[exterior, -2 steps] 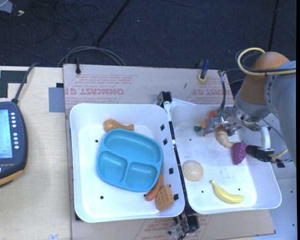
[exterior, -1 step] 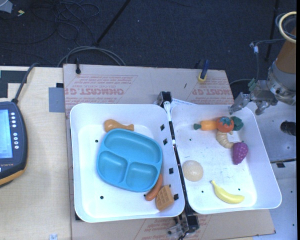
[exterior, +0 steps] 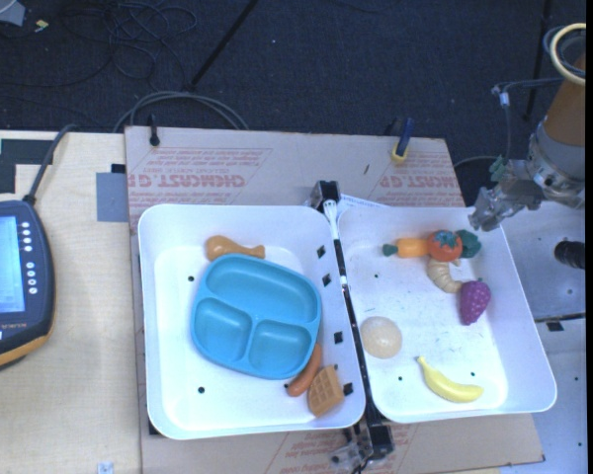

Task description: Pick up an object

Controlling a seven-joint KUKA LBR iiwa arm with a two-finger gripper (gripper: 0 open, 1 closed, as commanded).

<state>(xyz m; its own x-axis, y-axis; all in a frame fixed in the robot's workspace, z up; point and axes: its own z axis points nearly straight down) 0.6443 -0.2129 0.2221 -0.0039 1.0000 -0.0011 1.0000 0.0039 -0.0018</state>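
Note:
The right white bin (exterior: 519,294) holds a small carrot (exterior: 408,248), a red tomato with a green top (exterior: 445,244), a curved beige piece (exterior: 442,276), a purple grape bunch (exterior: 474,301), a pale round ball (exterior: 381,337) and a yellow banana (exterior: 449,382). My gripper (exterior: 486,212) hangs over the bin's far right corner, just right of the tomato and above it, with nothing seen in it. The orange-banded arm (exterior: 568,107) rises behind it.
The left bin (exterior: 163,265) carries a blue divided plate (exterior: 255,316), a chicken drumstick (exterior: 233,249), a sausage (exterior: 303,375) and a waffle (exterior: 325,391). A control pendant (exterior: 10,275) lies on the bench at far left. A blue clip (exterior: 403,141) stands on the cardboard behind the bins.

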